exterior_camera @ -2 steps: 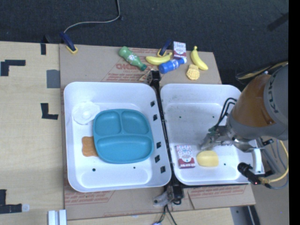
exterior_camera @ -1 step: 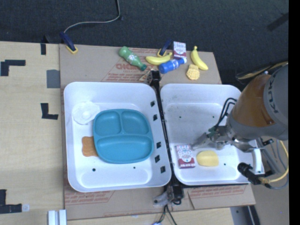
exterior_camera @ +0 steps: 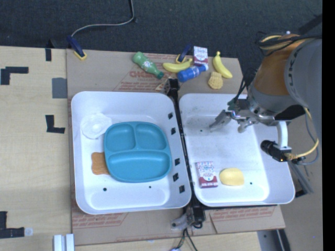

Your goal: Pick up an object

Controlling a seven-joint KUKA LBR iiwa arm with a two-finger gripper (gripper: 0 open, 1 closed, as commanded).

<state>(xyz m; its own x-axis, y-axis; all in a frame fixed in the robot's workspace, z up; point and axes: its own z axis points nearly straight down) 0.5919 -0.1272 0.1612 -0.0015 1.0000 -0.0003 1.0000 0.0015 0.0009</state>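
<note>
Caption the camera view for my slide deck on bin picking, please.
Pincer, fingers spread, hovers in the right bin above a small carton and a yellow lemon.

The blue tray (exterior_camera: 137, 151) looked like smooth, glossy plastic; the white bins (exterior_camera: 125, 200) were plastic too, the surface (exterior_camera: 31, 156) pale wood.

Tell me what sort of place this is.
Most likely a robotics lab bench set up for grasping trials. Two white bins sit side by side on cardboard with toy food such as a yellow lemon, the gripper hangs over the right bin, and cables trail across the dark floor.
</note>
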